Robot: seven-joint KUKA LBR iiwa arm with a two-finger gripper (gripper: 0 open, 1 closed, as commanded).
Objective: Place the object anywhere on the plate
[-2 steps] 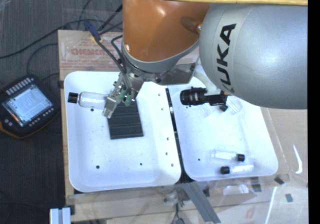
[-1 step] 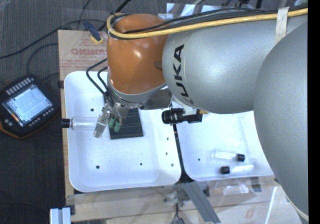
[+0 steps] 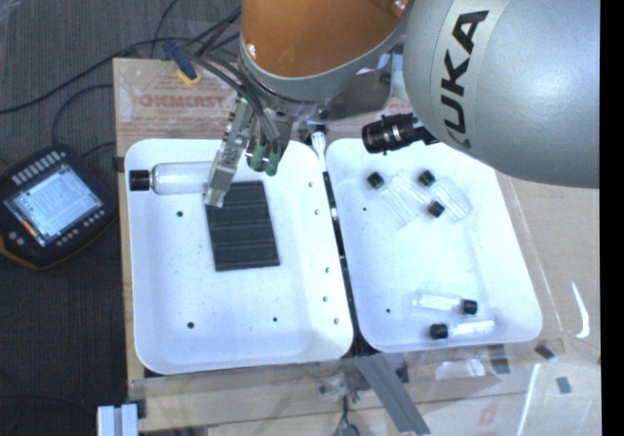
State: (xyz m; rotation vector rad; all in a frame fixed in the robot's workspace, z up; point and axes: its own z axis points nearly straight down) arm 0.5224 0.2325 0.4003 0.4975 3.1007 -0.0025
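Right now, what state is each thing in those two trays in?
Black ribbed plate: flat in the left bin, nothing on it.
Big vial: on its side, black cap to the left, above the plate.
Small vials: lying loose at the top of the right bin.
Two more vials: on their sides near its front.
Gripper: over the plate's top-left corner.

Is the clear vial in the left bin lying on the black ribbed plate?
No, the clear vial lies on the left bin's white floor, up beside the black ribbed plate's top-left corner.
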